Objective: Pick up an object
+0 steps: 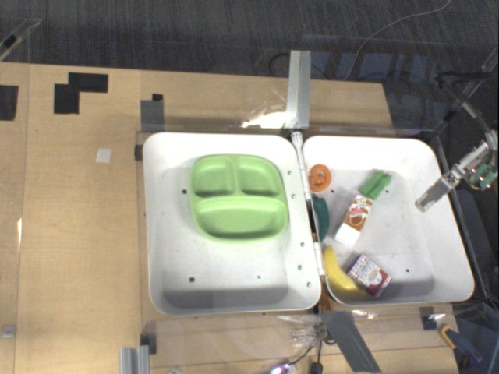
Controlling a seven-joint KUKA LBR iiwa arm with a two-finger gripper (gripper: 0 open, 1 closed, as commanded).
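Note:
The right bin (413, 162) holds several small objects. An orange round piece (319, 177) lies near the divider, and a green tube-like piece (375, 185) sits to its right. Below them are a white and red carton (354, 218), a yellow banana (338, 271) and a dark red packet (368, 274). A dark green item (320, 216) lies along the divider. My gripper (429, 200) reaches in over the bin's right side, slanted down to the left. It is well apart from every object and nothing shows in it.
The left bin (168, 209) carries a green divided plate (237, 195). A metal post (299, 88) stands behind the divider between the bins. Wooden bench surface (70, 232) spreads out to the left.

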